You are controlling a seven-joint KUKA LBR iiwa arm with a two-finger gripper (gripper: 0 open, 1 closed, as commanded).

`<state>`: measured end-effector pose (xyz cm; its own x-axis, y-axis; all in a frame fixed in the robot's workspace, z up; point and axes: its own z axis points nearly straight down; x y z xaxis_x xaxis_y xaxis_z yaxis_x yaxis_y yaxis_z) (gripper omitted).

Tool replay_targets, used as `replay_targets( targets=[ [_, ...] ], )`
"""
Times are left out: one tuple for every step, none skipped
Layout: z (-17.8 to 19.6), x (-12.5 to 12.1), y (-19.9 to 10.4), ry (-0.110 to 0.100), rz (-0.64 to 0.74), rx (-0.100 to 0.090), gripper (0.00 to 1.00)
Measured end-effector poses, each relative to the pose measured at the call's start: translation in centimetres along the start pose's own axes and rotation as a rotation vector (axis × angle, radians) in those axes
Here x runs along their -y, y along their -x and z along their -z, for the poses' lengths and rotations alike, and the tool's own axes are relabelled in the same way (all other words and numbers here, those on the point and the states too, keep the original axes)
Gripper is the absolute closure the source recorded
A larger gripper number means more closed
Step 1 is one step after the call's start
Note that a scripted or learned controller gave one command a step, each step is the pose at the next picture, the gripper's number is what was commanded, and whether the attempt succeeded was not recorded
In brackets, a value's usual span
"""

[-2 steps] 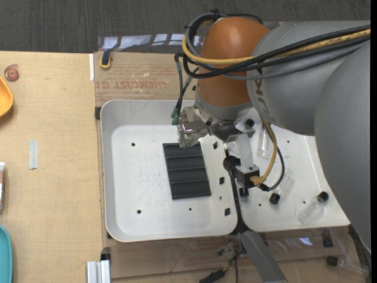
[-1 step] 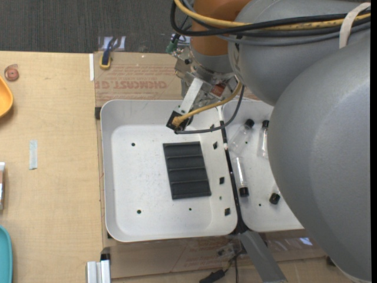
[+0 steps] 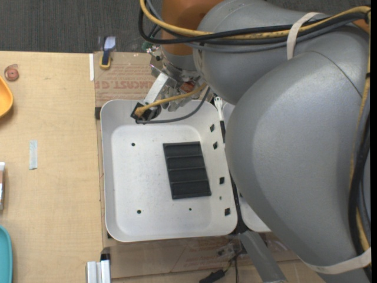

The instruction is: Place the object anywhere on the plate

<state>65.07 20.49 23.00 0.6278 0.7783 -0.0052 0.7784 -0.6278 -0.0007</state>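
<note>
Looking at the gripper [image 3: 171,90] at the white bin's [image 3: 118,217] far rim, I cannot tell its state; the black ridged object [image 3: 187,170] lies below it, apart.

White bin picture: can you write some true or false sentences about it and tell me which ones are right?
1. A black ridged block lies in the white bin. True.
2. The block stands on the bin's rim. False: it lies flat on the floor.
3. The arm has an orange band. True.
4. Yellow cable runs near the bin's top edge. True.
5. The bench is blue. False: it is light wood.
</note>
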Motion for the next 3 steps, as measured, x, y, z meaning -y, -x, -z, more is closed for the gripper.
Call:
replay_targets(
  targets=[
    [-5.5,3.6,0.0,-0.001,0.027,0.001,1.0],
    [-5.5,3.6,0.0,-0.001,0.028,0.001,0.0],
    [-14.0,10.6,5.7,-0.002,-0.053,0.002,0.0]
  ],
)
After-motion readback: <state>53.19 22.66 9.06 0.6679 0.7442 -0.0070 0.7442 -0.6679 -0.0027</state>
